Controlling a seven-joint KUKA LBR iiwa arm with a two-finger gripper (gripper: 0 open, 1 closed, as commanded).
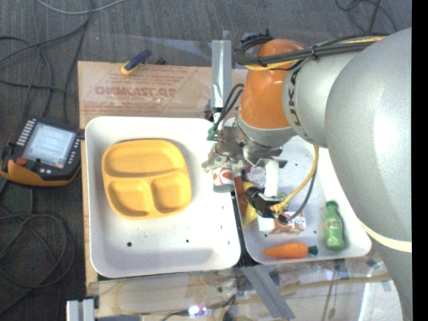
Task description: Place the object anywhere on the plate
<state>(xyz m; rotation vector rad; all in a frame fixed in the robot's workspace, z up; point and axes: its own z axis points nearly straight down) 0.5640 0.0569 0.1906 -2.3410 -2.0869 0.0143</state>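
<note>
A yellow plate [147,177] with three compartments lies in the left white bin [160,253], towards its upper left. My gripper [224,166] hangs over the divider between the two bins, just right of the plate's right edge. A small red and white object [225,177] shows directly under the gripper, at the left bin's right rim. The wrist and its cables hide how the object sits against the gripper. The plate has nothing on it.
The right bin [354,246] holds a green bottle [333,226], an orange carrot [289,251], a yellow banana-like piece [249,212] and a brown packet [287,225]. The arm's large grey body covers that bin's upper right. A teach pendant [43,149] lies left of the bench.
</note>
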